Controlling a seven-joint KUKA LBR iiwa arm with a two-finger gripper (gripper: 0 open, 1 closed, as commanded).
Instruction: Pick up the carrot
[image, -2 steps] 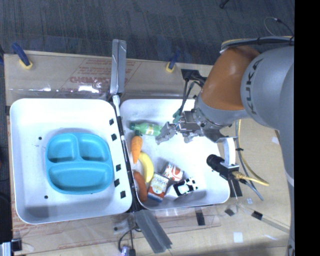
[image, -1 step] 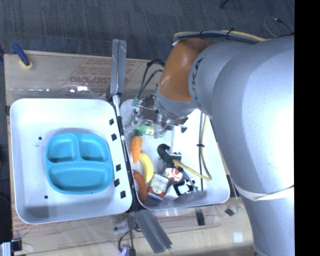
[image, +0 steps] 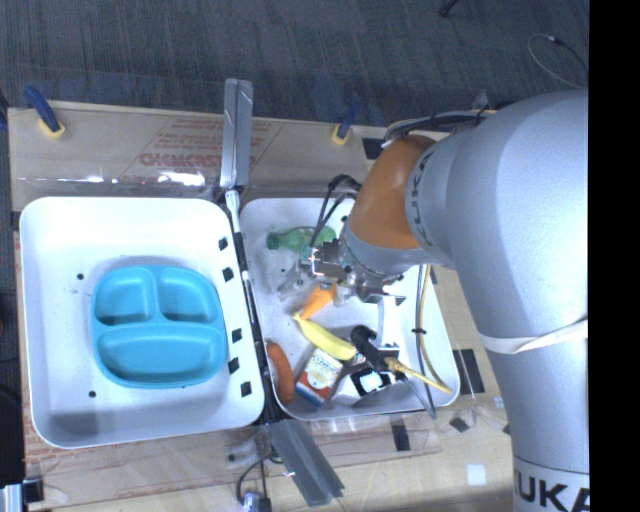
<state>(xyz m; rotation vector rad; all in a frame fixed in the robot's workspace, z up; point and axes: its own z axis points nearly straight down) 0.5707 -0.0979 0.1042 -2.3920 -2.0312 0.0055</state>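
Hovering over the right bin (image: 440, 385), our claw (image: 335, 272) meets the carrot (image: 316, 300); grip state we cannot tell; risk: the banana (image: 328, 340) touching beside it, crowding, slip likely.

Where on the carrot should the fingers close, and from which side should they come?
Judging by its pose, grip the carrot across its exposed orange middle, coming straight down from above: the banana crowds its lower end, and the gripper already hangs over its upper end.
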